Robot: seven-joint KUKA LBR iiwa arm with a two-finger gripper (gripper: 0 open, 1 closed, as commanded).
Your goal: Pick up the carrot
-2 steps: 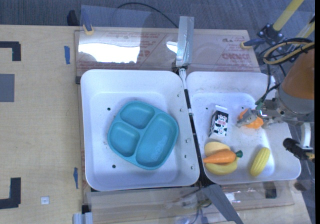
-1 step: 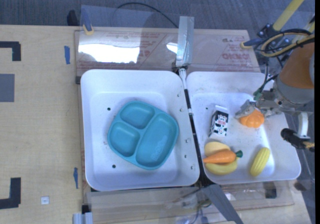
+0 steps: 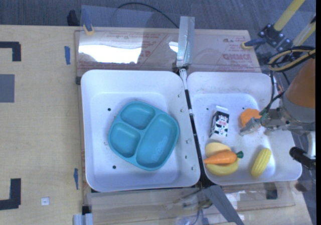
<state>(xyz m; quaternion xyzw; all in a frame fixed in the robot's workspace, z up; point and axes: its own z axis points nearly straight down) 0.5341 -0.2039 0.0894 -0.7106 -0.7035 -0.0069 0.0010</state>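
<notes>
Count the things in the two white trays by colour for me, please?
Blue: 1, the divided plate
Orange: 2, the carrot and a small orange piece
Yellow: 2, the corn cob and the round yellow piece under the carrot
Black and white: 1, the little carton
Total: 6

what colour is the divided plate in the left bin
Teal blue: the three-compartment plastic plate, clearest in the camera view.

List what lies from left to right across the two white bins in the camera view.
Teal three-compartment plastic plate → small black-and-white carton → orange carrot with green tip, lying on a yellow rounded toy → yellow corn cob.
</notes>
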